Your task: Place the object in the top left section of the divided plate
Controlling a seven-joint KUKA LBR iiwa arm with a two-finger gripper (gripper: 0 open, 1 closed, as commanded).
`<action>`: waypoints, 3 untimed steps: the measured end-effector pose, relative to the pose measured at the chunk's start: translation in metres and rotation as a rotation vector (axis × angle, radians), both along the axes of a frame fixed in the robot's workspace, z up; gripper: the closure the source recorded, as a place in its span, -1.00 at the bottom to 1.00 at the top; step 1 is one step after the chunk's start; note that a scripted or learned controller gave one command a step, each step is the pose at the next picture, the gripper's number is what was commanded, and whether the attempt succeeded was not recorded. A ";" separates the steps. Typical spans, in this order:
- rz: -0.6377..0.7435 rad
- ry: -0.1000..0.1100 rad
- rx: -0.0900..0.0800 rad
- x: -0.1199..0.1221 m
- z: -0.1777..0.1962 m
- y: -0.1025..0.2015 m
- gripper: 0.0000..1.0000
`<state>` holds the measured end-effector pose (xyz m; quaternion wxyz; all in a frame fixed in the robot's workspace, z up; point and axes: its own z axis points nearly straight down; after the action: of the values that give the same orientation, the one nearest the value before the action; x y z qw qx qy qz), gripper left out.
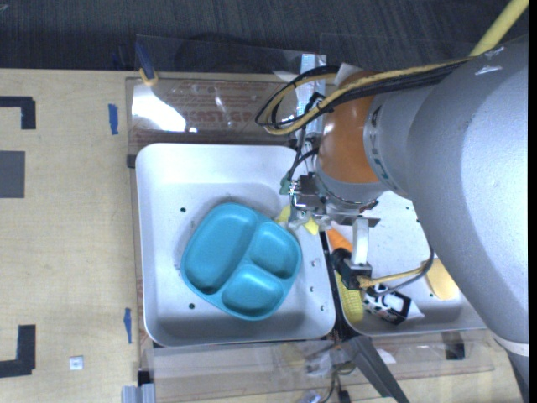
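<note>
Currently, stage: judged to be the pick, with nothing seen lying in the plate.
Plate: turquoise three-section plastic plate (242, 260) lies in the left white bin (159, 225), toward its right wall.
Arm: grey arm with orange band (348, 141) hangs over the wall between the bins.
Gripper: gripper (295, 212) sits at the plate's upper right rim; jaw state cannot be told.
Object: yellow and orange items (340, 242) crowd the right white bin's (394, 225) left edge; which is meant is unclear.
Advice: lift clear of the wall, then lower gently over the top left section.

Divided plate (242, 260): smooth blue plastic, slight sheen. Bins (159, 225): white plastic, matt-ish. Bench (63, 225): pale wood, visible grain. Arm (470, 166): smooth grey casing, glossy orange band (346, 145). Clear glossy sheet (218, 103) behind the bins.
</note>
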<state>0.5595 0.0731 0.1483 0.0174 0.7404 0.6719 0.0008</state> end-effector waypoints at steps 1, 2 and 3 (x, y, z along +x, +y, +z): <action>-0.014 -0.007 -0.004 -0.001 -0.002 0.003 1.00; -0.001 -0.006 -0.005 -0.002 -0.002 0.004 1.00; -0.112 -0.053 -0.003 -0.016 -0.003 0.009 1.00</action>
<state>0.5438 0.0818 0.1451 0.0365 0.7764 0.6289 0.0183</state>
